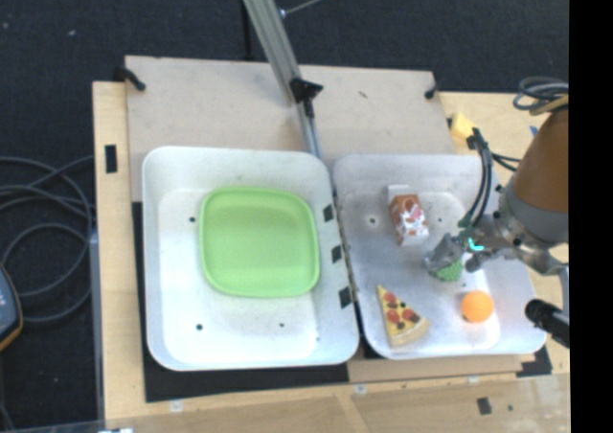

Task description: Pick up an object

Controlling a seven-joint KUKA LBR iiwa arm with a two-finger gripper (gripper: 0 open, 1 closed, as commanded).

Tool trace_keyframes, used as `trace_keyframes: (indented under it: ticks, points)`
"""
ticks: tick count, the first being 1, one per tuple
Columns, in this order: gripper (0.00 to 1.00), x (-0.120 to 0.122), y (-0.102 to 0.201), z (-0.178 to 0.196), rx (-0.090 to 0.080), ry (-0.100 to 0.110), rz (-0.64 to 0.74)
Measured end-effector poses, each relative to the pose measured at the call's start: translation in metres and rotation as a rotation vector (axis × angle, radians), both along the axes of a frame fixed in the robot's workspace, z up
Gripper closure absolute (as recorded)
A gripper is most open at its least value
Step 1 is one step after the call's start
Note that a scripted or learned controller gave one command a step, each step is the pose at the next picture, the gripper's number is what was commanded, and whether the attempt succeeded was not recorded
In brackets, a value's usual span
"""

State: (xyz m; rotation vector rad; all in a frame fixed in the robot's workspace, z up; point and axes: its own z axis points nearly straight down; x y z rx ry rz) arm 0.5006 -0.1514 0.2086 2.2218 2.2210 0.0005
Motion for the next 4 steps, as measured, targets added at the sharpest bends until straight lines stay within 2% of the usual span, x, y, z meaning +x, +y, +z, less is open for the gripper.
trace_keyframes:
  ticks: [1, 2, 3, 4]
  points:
    - [0.0, 0.0, 0.0, 0.0, 0.0, 0.0, 0.0]
    - [0.0, -0.011, 0.001, -0.05, 0.0, 0.004, 0.0]
    - [0.0, -0.011, 0.001, -0.101, 0.0, 0.001, -0.001]
    - [1.0, -0.009, 0.001, -0.089, 0.0, -0.004, -0.001]
